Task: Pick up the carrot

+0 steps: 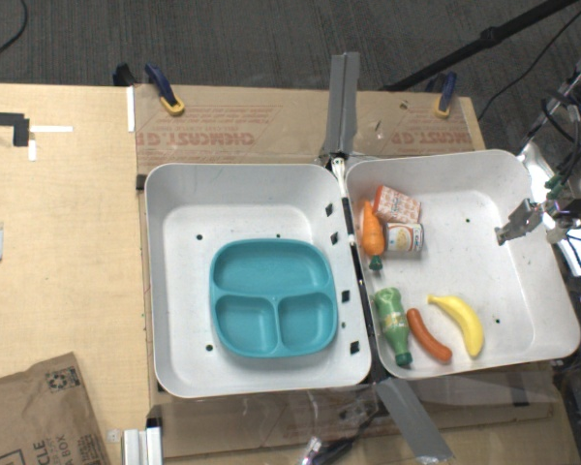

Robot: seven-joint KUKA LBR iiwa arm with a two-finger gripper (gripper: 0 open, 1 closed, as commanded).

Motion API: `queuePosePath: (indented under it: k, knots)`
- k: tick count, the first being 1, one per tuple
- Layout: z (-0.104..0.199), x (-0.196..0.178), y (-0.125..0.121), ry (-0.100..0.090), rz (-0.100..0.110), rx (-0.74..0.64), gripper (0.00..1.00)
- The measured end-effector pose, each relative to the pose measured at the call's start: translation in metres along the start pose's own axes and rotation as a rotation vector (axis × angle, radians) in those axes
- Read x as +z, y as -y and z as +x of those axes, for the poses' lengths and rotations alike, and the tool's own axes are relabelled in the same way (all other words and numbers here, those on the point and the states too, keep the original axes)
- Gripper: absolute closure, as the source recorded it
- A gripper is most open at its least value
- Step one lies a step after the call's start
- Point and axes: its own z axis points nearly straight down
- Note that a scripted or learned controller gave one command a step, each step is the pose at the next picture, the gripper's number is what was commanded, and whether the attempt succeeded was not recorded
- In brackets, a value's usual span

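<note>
The carrot [370, 229] is orange with a green top and lies in the right bin [508, 177], tight against its left wall. It points along that wall, with the green end toward the front. My gripper [519, 223] hangs at the right bin's right side, well away from the carrot and above bare bin floor. Nothing shows in it.
A small carton [397, 204] and a can [405, 238] touch the carrot's right side. A green bottle [392, 323], a red sausage [429, 335] and a banana [462, 323] lie toward the front. The left bin [174, 260] holds a teal divided plate [273, 296].
</note>
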Motion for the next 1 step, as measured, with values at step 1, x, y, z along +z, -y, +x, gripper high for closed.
queuePosePath:
  k: [1]
  knots:
    - [-0.0131,0.0126,0.0479,0.0,-0.001,-0.059,0.0]
